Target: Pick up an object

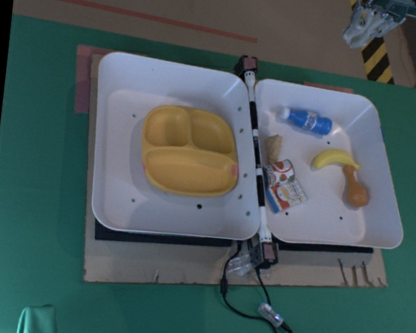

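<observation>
So the pincer (373, 24) sat at the top right corner of the camera view, well apart from both bins and above the floor past the green surface (35, 180). Too small and blurred to read; I couldn't tell whether it was wide or narrow, and nothing showed in it. Parked clear like that, it blocked nothing in the bins, which fits a start-of-pick pose.

Nearest to it, the right bin (381, 219) held all the loose candidates. A blue bottle (308, 121) lay on its side near the far wall. A banana (334, 159) lay just beside a brown drumstick-shaped toy (355, 188), the two touching or near it, so a grab on either risked nudging the other. A small tan lump (273, 148) and a red-and-white packet (285, 186) sat hard against the divider (255, 141) between the bins; poor finger room on that side, and the packet looked flat and hard to pinch.

My call: the bottle was the cleanest target, lying alone with space round it, though being round it could roll off a bad approach.

Further out, the left bin (127, 86) held only a yellow divided tray (189, 151), flat, wide, and unlikely to fit between two fingers. Both bins rested on cardboard (144, 267), with cables (260, 295) trailing off the front edge.

Task not yet begun.
</observation>
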`<action>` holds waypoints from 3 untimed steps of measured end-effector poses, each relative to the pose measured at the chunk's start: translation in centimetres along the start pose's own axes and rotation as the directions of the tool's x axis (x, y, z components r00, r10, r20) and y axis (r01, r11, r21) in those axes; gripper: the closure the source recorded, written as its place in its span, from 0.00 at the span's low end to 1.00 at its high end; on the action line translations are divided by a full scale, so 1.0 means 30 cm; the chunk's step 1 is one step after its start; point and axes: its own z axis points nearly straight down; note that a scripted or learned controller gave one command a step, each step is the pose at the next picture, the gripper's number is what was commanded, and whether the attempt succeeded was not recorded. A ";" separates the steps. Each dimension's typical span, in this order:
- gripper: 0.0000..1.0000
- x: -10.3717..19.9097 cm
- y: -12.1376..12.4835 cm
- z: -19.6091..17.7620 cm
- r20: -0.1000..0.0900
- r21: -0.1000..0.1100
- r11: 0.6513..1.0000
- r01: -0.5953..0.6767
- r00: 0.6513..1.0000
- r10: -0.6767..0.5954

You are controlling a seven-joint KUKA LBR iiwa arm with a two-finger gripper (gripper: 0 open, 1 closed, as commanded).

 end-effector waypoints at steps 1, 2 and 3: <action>1.00 0.046 0.001 0.057 -0.001 -0.002 1.000 0.002 1.000 -0.002; 1.00 0.223 0.001 0.015 -0.004 -0.007 1.000 0.003 1.000 -0.004; 1.00 0.028 0.001 0.004 -0.002 -0.006 1.000 0.001 1.000 -0.001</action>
